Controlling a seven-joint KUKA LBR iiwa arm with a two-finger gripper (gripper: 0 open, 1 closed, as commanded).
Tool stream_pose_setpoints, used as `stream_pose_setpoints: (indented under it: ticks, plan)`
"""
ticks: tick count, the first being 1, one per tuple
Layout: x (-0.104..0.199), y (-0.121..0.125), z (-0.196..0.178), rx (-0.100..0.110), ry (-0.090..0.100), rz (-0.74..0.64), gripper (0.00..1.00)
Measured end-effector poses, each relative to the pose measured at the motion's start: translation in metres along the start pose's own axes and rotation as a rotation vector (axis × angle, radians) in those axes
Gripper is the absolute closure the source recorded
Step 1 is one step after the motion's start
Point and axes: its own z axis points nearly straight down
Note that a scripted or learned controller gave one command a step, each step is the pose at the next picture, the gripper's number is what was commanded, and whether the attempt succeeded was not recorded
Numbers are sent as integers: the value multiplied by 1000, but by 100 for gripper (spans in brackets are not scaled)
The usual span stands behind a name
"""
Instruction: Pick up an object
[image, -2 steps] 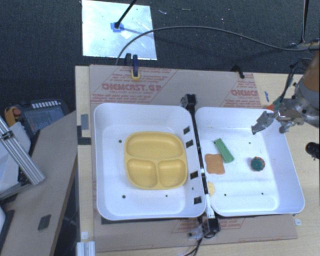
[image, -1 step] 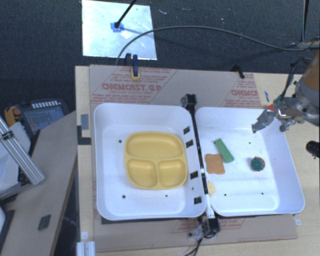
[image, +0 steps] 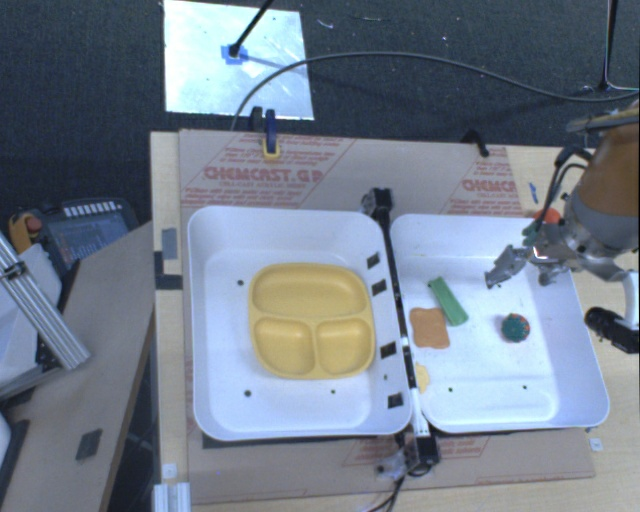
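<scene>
Judging by how things lie, you are early in this pick: nothing is lifted and every candidate object rests on the floor of the right bin (image: 570, 400). The gripper (image: 525, 264) hangs over the far right part of that bin, reaching in from the right, with the orange-banded wrist just behind it. One finger (image: 501, 268) juts out to the left and another shows nearer the wrist, with a visible gap and nothing between them, so read the claw as released and carrying nothing. Your possible targets sit nearer and to the left of it: a green rectangular block (image: 447, 301) lying at a slant near the bin's middle, an orange flat piece (image: 429, 327) touching or just beside the block's near end, and a small round dark-green object with a red spot (image: 515, 327) off to the right, well apart from the other two. A small pale yellow item (image: 422, 377) lies near the bin's left wall, too indistinct to name. The left bin (image: 215, 300) holds a yellow divided tray (image: 309, 319), which the arm is nowhere near. What remains is nearly the whole job: choosing one object, moving over it, descending, closing, and lifting. The round object looks closest to the gripper, though you cannot tell from this view which one the program intends.
</scene>
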Motion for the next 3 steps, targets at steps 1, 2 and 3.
stream_pose_setpoints:
  ticks: [1, 2, 3]
  plan:
    - [-7, 6, 56, -1, -1, 0, 0]
    - [-15, 10, 102, -3, -1, 0, 0]
    - [-15, 11, 89, -8, -2, 0, 100]
